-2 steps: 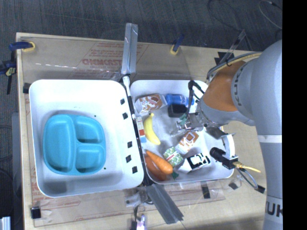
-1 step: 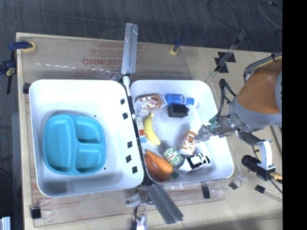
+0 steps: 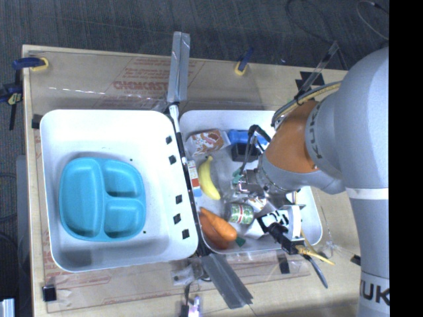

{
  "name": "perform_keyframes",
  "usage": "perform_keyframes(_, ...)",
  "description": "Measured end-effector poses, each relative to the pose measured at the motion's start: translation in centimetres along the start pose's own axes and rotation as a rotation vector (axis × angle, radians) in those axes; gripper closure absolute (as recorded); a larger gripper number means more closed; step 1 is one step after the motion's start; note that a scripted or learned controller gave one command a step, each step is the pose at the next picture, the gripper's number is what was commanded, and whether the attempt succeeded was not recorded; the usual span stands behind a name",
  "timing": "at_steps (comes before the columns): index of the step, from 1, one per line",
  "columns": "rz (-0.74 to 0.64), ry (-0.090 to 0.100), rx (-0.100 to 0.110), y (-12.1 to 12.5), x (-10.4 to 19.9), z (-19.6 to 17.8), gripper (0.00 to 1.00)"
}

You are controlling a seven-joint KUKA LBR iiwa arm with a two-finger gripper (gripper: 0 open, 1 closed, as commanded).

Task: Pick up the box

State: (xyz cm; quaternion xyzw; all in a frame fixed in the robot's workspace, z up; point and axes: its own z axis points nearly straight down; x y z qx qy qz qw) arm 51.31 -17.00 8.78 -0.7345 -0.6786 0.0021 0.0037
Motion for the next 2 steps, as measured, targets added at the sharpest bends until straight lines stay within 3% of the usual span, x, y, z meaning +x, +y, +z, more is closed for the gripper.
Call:
perform_keyframes(1,0.209,0.0,-0.001,-3.6,2.1,-14.1,1.0)
perform_keyframes(2,0.55,-0.001,0.0,-4.0,3.1,-14.6,1.0)
